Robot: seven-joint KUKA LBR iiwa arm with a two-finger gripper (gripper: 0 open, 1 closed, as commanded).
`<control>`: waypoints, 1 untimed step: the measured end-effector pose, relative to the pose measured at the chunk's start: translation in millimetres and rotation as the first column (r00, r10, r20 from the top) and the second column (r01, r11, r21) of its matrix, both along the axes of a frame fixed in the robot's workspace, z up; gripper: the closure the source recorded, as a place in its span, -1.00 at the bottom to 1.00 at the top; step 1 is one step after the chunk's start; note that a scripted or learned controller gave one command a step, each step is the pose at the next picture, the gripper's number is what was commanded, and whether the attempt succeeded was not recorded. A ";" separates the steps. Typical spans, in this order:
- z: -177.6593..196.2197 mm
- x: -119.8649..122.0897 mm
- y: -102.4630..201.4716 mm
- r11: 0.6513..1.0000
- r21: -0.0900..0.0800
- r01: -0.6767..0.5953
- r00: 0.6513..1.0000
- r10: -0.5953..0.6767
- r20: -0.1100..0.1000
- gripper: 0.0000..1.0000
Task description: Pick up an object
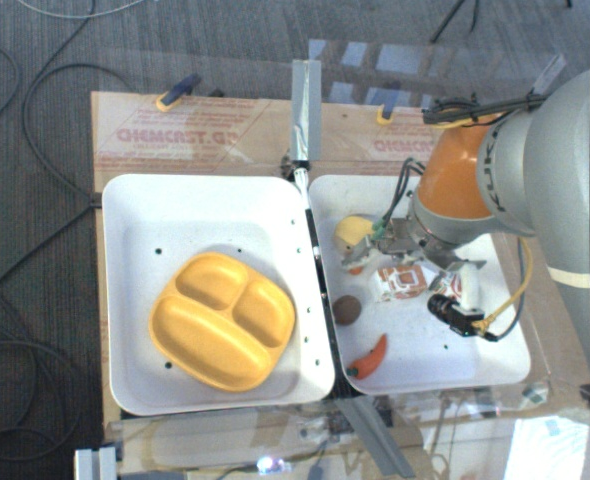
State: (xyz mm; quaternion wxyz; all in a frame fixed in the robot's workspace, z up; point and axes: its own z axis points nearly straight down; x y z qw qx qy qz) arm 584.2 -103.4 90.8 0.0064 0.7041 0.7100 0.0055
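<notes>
Arm low over the right bin, among small objects.

Nearest, a red chili (pixel 371 356) and brown ball (pixel 346 310) lie in the right bin (pixel 495 368); a yellow divided tray (pixel 223 319) fills the left bin (pixel 135 218). Farther, the gripper (pixel 395 243) sits beside a white-and-red packet (pixel 405 282) and yellow fruit (pixel 353 231); whether its fingers are apart I cannot tell.

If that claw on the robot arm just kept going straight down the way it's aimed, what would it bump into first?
Probably the small white and red packet lying in the right bin. The gripper points down at the bin floor just above it. The yellow lemon-like object sits close to the left, so depth leaves some doubt.
</notes>
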 end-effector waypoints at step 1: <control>-1.4 56.3 7.6 0.957 0.001 0.291 0.957 -0.291 -0.008 -1.00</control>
